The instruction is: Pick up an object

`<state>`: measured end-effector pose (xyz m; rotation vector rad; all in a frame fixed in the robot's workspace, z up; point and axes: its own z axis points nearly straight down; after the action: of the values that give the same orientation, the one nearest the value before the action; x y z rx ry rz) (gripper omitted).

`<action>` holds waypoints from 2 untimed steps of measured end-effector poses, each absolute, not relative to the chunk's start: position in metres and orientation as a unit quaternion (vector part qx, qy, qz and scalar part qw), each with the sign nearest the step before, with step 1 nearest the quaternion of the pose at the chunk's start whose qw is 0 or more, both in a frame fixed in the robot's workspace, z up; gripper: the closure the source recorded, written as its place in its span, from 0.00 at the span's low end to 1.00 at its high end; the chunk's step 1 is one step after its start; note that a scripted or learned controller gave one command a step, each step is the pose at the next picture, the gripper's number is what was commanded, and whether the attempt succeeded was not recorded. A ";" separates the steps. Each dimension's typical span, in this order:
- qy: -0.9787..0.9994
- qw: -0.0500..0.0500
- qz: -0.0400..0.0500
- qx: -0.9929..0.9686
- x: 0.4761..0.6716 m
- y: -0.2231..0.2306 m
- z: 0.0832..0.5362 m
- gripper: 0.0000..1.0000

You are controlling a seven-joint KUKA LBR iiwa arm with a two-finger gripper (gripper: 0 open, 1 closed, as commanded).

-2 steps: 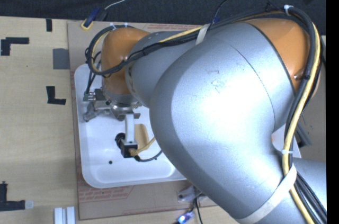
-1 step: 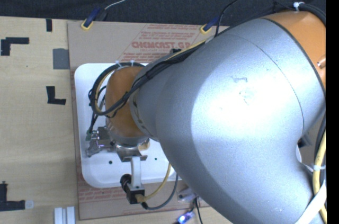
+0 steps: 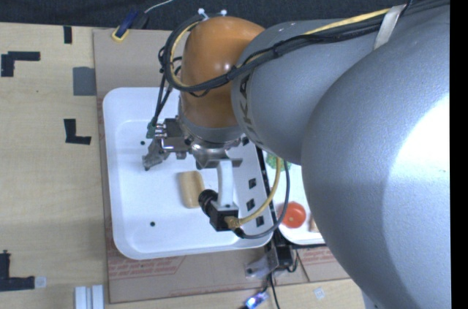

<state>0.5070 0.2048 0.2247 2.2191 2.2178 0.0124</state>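
One tan block (image 3: 191, 188) lies in white bin (image 3: 128, 227), just beside jaws (image 3: 152, 158); jaws' state unclear.

No legible text or labels.

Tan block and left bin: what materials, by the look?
Tan block: probably wood or foam; matte, even tan, rounded edges, no glare. Cannot tell which. Left bin: likely moulded plastic; smooth white, rounded corners, soft sheen along the rim.
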 end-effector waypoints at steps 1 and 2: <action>0.708 -0.001 -0.003 0.706 0.482 0.234 0.179 0.00; 0.707 0.001 0.000 0.707 0.572 0.232 0.104 0.00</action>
<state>0.5721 0.2321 0.1039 2.2191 2.2208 -0.0009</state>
